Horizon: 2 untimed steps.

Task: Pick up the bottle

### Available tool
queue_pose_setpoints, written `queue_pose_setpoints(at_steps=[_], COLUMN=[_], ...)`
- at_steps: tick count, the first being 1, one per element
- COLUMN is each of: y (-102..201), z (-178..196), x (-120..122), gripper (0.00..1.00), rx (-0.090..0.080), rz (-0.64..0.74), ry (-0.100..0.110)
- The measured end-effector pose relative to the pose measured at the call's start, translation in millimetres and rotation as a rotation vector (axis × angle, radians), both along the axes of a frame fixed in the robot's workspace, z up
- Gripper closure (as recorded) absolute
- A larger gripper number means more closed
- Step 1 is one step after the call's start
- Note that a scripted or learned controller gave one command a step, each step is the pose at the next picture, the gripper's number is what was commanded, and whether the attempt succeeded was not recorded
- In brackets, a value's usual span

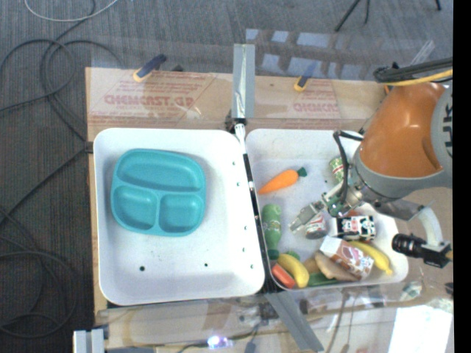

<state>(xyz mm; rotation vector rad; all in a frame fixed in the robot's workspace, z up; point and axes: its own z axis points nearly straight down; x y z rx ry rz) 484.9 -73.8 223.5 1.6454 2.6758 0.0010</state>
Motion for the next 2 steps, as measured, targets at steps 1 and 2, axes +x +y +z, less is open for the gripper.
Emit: queue_pose_setpoints(at_steps=[1, 2], y=[40.5, 21.6], z=[-40.5, -40.4], x=[-1.3, -1.3], gripper=[0.00, 0.00], rx=[0.001, 0.001], rz=[0.374, 0.244], ry=[0.003, 0.002])
